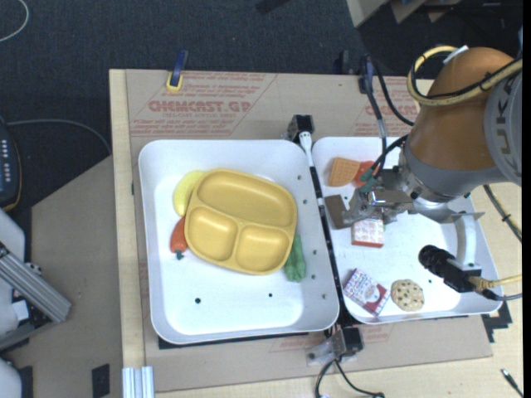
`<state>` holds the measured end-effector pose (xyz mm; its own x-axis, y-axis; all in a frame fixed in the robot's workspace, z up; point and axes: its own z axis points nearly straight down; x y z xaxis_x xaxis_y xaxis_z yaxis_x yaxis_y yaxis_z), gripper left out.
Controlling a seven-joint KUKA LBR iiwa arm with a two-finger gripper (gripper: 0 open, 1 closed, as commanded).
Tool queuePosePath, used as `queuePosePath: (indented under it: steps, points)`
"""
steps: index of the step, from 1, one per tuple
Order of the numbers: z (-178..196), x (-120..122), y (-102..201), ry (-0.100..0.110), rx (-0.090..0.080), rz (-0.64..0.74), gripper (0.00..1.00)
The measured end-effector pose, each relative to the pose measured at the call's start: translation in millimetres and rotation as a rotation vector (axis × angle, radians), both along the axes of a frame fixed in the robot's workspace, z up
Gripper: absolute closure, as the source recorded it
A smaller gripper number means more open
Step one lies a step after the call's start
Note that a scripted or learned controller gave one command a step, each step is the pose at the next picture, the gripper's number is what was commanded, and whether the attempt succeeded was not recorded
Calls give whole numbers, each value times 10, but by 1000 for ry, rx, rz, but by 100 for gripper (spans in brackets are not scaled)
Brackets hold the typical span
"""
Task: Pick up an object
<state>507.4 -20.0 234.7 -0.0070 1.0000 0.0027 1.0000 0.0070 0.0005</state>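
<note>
My gripper (371, 208) hangs low in the right bin (473, 298), just above a red-and-white packet (368, 233), the nearest pick; finger state I cannot tell. Cookie (406, 293) lies apart; tray (239, 220) fills the left bin (158, 247).

This is a robotics lab, not a home or kitchen. A grey and orange industrial arm (465, 123) reaches over a bench (207, 98) topped with board stamped with a maker's name, bearing 2 shallow white bins (158, 222) holding toy food (a yellow divided plate (241, 220), a cookie (406, 293)). Cables (373, 98) trail over dark carpet (83, 15), and clamps (176, 71) grip the board's edge.
</note>
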Motion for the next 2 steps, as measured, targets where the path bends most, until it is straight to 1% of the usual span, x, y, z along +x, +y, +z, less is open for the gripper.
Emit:
queuePosePath:
  steps: [1, 2]
  points:
    - [54, -47, 540, -1, 0, 0, 100]
    - [-139, -23, 1043, 5, -1, -2, 100]
